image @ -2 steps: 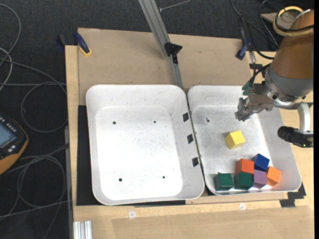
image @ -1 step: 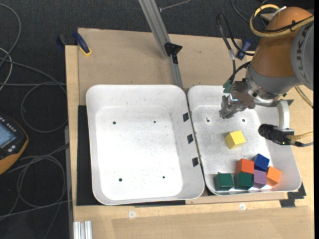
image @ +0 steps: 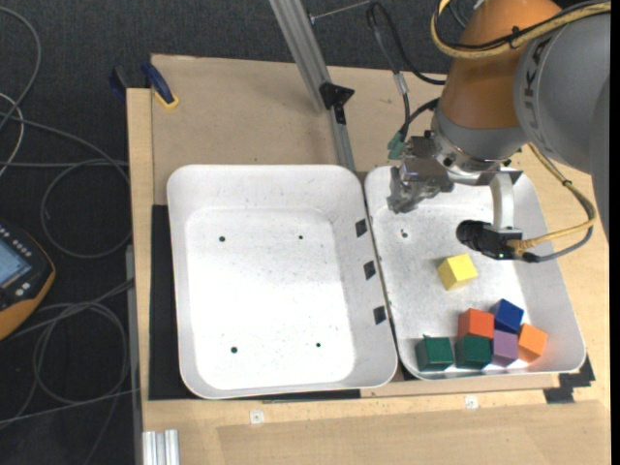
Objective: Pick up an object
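- Camera view shows us the grey arm with its orange band reaching in from the right, its two-finger gripper (image: 405,200) over the far left part of the right shallow white bin (image: 562,303).
- We cannot tell the state of the claw.
- We see a small yellow cube (image: 456,270) lying alone mid-bin, apart from the gripper.
- We find a green cube (image: 436,353), orange cube (image: 476,324), blue cube (image: 508,313) and purple cube (image: 506,346) clustered at the near edge.
- We see the left shallow white bin (image: 194,260) beside it.
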Action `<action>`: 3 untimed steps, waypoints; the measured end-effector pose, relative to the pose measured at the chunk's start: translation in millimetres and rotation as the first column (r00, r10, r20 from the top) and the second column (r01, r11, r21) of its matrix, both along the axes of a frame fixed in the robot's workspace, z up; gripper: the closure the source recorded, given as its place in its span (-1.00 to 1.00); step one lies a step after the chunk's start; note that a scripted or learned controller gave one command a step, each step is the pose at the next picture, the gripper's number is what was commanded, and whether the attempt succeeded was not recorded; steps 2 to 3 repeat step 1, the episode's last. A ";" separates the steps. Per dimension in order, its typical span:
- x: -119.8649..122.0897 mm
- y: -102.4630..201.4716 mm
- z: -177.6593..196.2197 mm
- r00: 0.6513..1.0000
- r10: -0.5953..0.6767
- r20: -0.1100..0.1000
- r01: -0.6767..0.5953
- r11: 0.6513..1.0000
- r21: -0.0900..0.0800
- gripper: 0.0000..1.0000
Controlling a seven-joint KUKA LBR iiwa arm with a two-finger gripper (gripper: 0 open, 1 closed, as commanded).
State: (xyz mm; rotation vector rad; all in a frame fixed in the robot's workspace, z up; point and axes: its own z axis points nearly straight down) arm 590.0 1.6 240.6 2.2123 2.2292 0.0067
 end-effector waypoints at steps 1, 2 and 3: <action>15.8 55.0 10.5 1.000 0.000 0.000 0.000 1.000 0.001 1.00; 15.8 55.0 10.5 1.000 0.000 0.000 0.000 1.000 0.001 1.00; 15.8 55.0 10.5 1.000 0.000 0.000 0.000 1.000 0.001 1.00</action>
